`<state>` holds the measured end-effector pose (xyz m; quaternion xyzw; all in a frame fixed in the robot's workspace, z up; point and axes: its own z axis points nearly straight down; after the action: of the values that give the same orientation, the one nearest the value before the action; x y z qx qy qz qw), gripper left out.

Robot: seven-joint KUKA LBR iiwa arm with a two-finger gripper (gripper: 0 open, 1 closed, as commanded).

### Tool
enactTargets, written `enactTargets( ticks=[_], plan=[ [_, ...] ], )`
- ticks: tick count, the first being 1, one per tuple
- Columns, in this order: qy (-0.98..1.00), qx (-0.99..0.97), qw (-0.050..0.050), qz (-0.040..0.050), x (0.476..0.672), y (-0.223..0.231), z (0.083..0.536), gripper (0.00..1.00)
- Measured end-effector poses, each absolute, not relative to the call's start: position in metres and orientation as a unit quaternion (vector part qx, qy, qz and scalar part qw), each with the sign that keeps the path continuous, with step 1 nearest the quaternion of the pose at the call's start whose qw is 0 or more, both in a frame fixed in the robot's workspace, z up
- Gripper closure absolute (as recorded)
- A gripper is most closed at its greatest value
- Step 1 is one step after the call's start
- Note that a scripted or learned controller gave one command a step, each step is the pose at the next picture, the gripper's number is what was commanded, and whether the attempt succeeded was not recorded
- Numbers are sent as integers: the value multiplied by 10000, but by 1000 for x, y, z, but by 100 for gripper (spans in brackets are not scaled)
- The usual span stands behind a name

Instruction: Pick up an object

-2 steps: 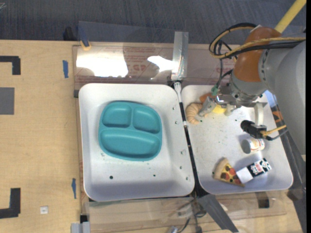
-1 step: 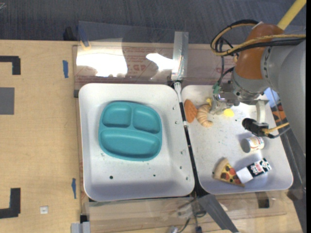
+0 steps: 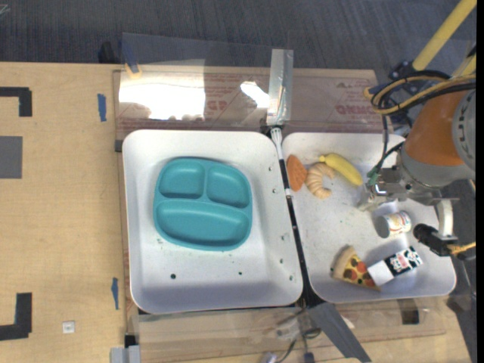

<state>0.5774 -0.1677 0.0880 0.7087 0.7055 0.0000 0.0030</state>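
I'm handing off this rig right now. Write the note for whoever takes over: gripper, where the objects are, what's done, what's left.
Gripper: low over the right bin, nothing seen between its fingers.
Right bin: banana, croissant and orange piece near the divider; small cup just below the gripper; pizza slice and milk carton at the front.
Left bin: teal divided plate.
Done: no pick evident.
Left: grasp and lift one object.

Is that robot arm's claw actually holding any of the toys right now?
It cannot be told: the gripper hangs over the right white bin near the yellow toy banana.
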Motion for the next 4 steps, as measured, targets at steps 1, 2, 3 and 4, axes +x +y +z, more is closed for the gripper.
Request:
enactTargets(
  ticks=[1,2,3,4],
  plan=[
    [7094,7048,5,20,651,-95,88,100],
    [7063,7079,25,7,564,-132,89,100],
    [7088,7054,25,26,646,-96,88,100],
    [7052,7090,34,-3,561,-168,88,100]
  ],
)
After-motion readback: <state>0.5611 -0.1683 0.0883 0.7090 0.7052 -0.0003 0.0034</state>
